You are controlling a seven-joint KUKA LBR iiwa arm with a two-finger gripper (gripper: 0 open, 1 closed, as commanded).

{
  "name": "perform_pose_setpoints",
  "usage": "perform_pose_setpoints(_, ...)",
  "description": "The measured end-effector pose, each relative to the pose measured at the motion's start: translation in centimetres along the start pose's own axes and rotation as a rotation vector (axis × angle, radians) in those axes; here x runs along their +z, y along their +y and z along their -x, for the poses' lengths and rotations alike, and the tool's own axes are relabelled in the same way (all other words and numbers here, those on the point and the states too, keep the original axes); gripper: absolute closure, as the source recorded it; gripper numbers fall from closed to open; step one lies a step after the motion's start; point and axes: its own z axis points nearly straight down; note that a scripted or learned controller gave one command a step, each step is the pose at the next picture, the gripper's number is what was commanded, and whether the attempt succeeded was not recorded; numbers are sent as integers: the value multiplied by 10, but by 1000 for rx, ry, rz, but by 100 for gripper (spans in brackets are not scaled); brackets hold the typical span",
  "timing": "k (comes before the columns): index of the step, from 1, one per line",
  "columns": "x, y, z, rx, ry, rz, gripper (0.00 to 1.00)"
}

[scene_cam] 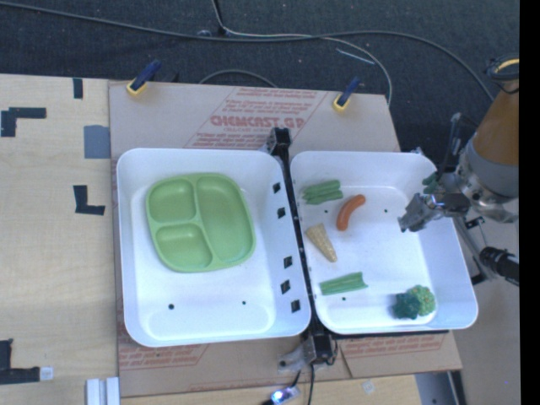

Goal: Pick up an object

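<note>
Whether the jaws are apart or closed I cannot tell, the gripper [415,216] hanging over the right bin [451,264] near the orange sausage [350,212], corn [321,242] and broccoli [413,302]

grey arm [498,154] with an orange band (above the wrist), ending in a dark metal gripper [413,218].

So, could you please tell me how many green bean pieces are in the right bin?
2. One bean lies near the bin's far-left corner, beside the sausage; the other bean lies nearer the front, left of the broccoli.
</note>
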Motion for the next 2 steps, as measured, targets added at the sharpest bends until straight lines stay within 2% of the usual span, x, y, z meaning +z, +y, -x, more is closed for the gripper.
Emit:
perform_pose_setpoints(1, -5, 24, -48, 0, 0, 1, 100)
perform_pose_setpoints(2, 7, 47, -88, 3, -1, -1, 100)
